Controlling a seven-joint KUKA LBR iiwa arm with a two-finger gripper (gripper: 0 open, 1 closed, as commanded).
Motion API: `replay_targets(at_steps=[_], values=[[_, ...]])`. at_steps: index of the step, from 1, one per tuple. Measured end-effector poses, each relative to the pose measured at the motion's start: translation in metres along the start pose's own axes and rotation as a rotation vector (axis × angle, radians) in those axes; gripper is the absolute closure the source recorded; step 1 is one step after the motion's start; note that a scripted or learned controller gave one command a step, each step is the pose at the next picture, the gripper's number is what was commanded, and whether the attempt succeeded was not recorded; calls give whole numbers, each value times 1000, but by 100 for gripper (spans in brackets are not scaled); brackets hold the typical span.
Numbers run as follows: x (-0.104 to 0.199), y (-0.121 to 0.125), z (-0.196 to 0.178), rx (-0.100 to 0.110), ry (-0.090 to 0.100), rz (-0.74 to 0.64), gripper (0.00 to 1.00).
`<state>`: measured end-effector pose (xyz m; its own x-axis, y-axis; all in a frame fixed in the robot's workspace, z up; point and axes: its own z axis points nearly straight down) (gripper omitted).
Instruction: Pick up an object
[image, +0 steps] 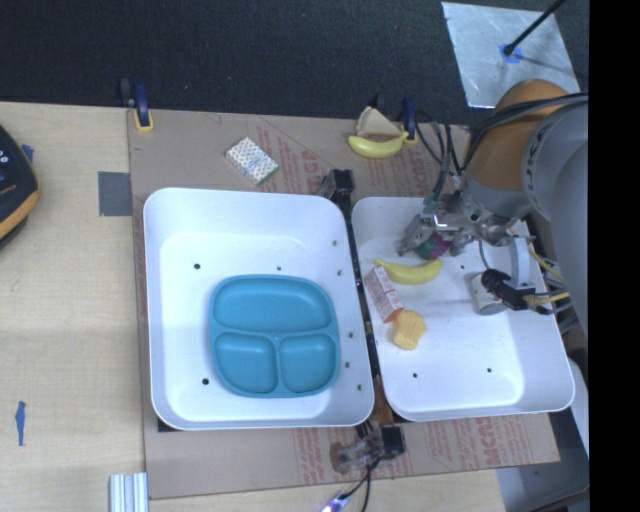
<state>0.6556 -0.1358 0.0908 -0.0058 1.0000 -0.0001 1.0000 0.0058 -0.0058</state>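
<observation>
Overhead, gripper (432, 232) hangs above banana (410, 270)

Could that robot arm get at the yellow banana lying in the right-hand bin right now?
Probably yes: the gripper hangs just above the banana, which lies open from above.

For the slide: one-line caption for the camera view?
KUKA arm's claw poised over the right bin above a banana; blue divided tray in the left bin.

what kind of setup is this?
Likely a lab bin-picking test bench: two white bins side by side, toy-like items such as a banana, and cardboard clamped to the bench.
</observation>
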Motion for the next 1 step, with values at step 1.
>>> replay_targets(at_steps=[1], values=[[-1, 0, -12, 1, -1, -2, 100]])
